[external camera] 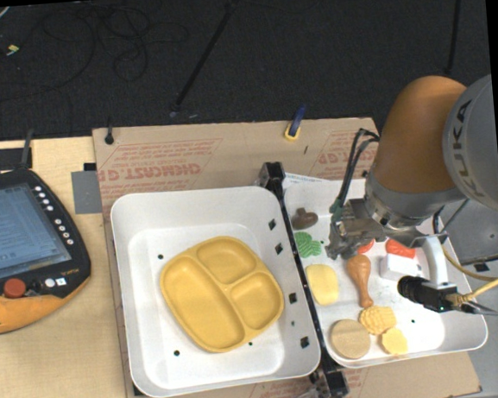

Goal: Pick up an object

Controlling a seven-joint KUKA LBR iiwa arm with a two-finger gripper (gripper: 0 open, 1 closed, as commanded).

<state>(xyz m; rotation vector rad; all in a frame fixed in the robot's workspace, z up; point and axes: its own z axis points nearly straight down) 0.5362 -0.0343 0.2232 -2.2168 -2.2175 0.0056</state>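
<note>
White bins, two, side by side on one cardboard sheet laid over the desk. The left bin holds one yellow tray; three compartments counted; it lies flat, turned at a slant to the bin walls.

The right bin holds the loose toy food, eight pieces by my count:
- one brown piece near the far left corner
- one green piece just nearer than it
- one pale yellow lump next along the left wall
- one drumstick, thick end away, bone end toward the near rim
- one knobbly yellow piece just beyond the bone end
- one tan disc close at its left
- one small yellow round just beside it at the near side
- one orange-red piece right of the drumstick, partly hidden by the robot

One grey arm, orange band showing, reaches in from the right. The pincer is low over the right bin, between green piece and orange-red piece, just by the drumstick's thick end; whether it is open, closed or gripping anything I cannot tell from this angle.

Outside the bins: one control pendant, screen lit, on the desk at left; one blue-and-yellow clip at the cardboard's far edge; one black clamp where the bins meet.
</note>
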